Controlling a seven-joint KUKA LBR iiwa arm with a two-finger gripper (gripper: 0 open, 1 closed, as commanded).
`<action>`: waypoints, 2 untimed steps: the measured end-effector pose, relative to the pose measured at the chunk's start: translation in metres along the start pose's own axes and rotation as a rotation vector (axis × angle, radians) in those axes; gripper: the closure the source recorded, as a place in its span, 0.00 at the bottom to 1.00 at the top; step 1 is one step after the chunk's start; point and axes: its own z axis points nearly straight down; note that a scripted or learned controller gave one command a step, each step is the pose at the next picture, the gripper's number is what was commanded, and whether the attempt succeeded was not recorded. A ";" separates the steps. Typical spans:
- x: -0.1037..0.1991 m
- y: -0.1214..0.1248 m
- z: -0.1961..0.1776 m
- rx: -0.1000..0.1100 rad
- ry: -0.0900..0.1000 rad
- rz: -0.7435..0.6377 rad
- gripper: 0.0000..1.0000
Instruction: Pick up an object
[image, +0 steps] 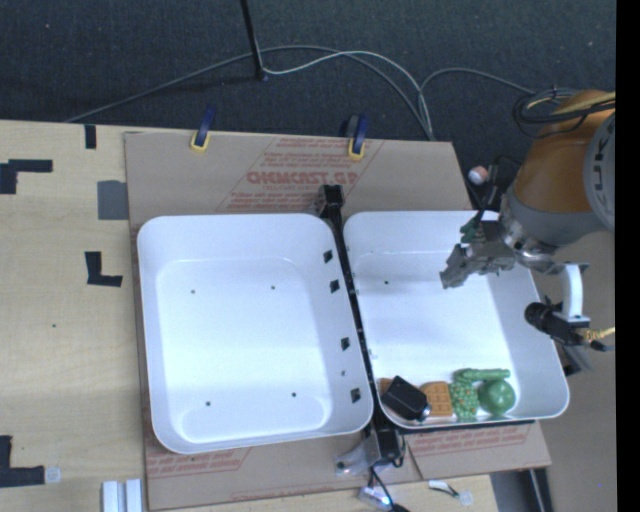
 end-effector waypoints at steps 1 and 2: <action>0.002 -0.081 -0.048 -0.005 -0.001 0.002 1.00; -0.004 -0.045 -0.043 0.000 0.000 0.000 1.00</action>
